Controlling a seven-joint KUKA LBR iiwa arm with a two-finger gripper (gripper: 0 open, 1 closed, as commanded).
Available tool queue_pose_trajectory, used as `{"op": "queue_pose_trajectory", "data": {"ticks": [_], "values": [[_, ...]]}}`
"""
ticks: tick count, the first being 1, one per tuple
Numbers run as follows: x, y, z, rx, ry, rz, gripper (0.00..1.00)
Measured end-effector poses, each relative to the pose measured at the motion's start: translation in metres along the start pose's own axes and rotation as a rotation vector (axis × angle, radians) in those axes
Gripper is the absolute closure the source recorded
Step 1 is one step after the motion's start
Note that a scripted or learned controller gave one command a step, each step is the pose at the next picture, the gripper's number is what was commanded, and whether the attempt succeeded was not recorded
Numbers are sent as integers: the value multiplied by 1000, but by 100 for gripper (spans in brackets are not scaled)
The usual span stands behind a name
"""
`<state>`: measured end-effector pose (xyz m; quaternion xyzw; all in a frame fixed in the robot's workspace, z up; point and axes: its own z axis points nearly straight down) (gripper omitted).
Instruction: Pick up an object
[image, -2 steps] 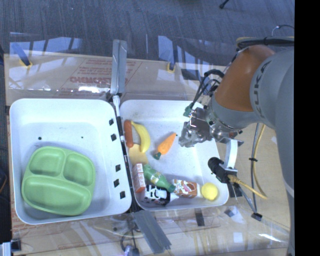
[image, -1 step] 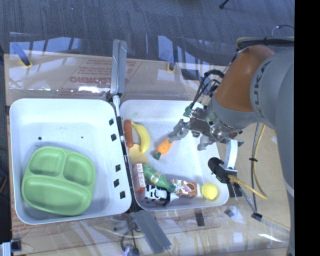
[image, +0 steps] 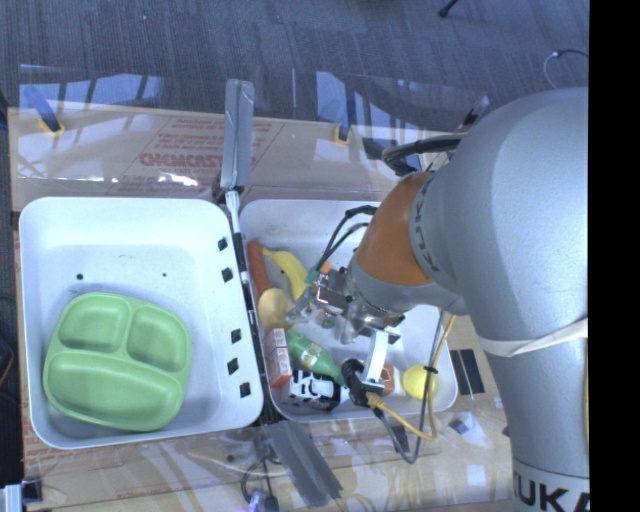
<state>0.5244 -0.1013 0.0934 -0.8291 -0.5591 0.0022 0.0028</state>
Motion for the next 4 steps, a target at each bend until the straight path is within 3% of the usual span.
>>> {"op": "queue_pose_trajectory", "data": {"ticks": [1,2,3,4], "values": [[0,-1,-9,4,0,-3,100],[0,-1,-9,4,0,-3,0],[1,-2,-18,10,0,-7,100],[-49,-32,2,-2,2,115,100]]}}
